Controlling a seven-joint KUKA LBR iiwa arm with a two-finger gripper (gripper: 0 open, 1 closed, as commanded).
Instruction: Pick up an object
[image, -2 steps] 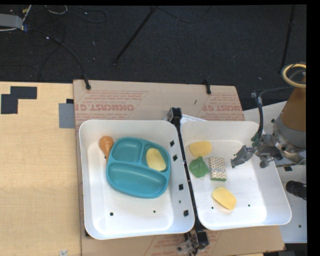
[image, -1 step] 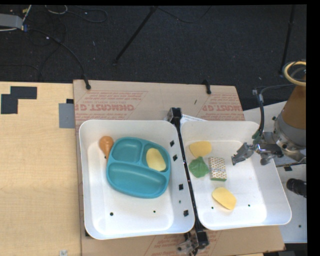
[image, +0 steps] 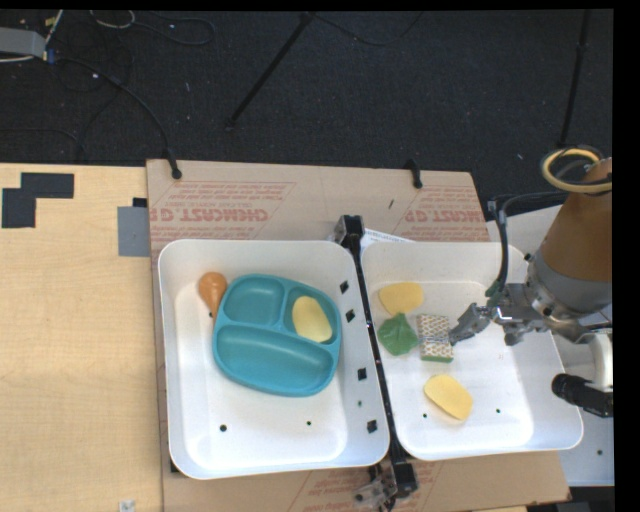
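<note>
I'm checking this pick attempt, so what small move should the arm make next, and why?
Probably ease the hand slightly left and down onto the patterned block. The hand sits just at the block's right edge in the right bin, with nothing visibly between its fingers, and the green piece crowds the block's far side.

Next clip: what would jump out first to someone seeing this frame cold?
The teal tray in the left bin, with a yellow piece in its upper right compartment and an orange item at its upper left edge. Then the gripper, low in the right bin, beside a patterned block and a green item, with two more yellow pieces near.
</note>
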